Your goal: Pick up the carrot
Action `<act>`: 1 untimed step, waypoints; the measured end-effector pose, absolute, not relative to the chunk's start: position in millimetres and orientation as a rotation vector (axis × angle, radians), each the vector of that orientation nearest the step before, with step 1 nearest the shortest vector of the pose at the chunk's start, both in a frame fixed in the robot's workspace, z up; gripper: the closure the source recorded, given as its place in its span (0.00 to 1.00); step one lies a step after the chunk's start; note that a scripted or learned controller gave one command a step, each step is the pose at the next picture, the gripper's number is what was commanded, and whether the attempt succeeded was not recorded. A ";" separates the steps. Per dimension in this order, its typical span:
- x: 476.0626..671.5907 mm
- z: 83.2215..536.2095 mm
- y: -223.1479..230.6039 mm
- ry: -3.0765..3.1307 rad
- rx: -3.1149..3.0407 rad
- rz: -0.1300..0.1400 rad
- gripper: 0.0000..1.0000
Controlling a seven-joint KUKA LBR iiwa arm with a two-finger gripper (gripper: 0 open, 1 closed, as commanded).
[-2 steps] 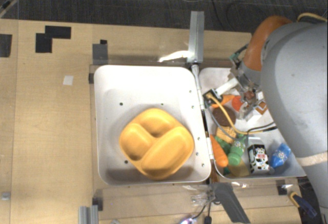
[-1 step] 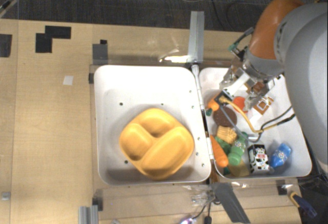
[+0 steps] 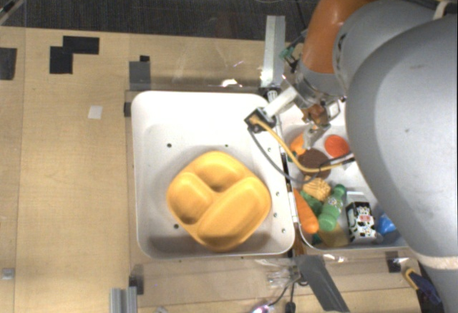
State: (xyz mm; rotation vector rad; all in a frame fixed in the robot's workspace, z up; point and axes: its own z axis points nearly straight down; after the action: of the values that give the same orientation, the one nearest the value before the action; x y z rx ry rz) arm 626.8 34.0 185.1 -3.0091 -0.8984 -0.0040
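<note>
Overhead, arm (image 3: 401, 104) bent over right bin (image 3: 304, 236), gripper (image 3: 315, 118) above carrot (image 3: 306, 213)

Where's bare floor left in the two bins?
Left bin: bare strip along its far and left walls, around the yellow tray. Right bin: crowded; carrot, green bottle, brown piece and others packed together, arm overhead.
</note>
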 end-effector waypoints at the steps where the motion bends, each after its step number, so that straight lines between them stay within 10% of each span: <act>1: 626.8 185.2 33.8 -0.899 -3.009 -0.004 0.00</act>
State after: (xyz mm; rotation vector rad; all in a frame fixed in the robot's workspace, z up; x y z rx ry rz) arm 626.8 33.8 185.2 -3.0093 -0.8990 -0.0040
